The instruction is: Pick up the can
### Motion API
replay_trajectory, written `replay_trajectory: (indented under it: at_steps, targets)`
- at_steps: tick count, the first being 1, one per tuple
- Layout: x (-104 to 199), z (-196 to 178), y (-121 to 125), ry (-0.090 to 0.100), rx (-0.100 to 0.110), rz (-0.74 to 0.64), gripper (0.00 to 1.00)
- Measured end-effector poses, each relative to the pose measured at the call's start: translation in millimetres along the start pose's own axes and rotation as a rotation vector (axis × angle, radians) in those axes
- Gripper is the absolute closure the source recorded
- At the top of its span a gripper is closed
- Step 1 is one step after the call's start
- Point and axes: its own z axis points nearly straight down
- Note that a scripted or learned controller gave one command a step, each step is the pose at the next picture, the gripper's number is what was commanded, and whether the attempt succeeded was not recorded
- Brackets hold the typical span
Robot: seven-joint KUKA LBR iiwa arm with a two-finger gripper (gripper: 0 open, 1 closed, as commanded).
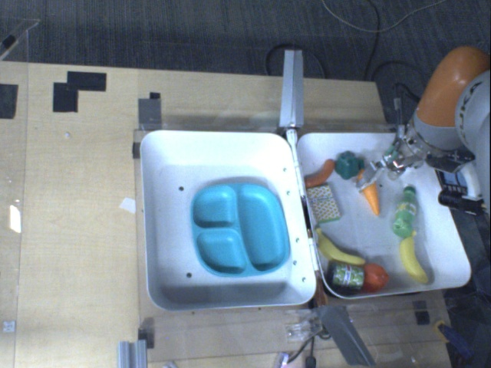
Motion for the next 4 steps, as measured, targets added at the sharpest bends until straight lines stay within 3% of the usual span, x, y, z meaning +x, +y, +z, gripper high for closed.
replay_trajectory:
  at_steps: [1,2,3,4]
  targets:
    - [26,-2,16,-0.058,-0.029,-0.228,0.0]
    - [4,-25,9,-0.049,-0.044,-0.007,0.0]
    - [7,-38,10,-0.045,-0.038,-0.014,1.0]
    - [-3,-4,-19,-0.061,-0.054,-0.136,1.0]
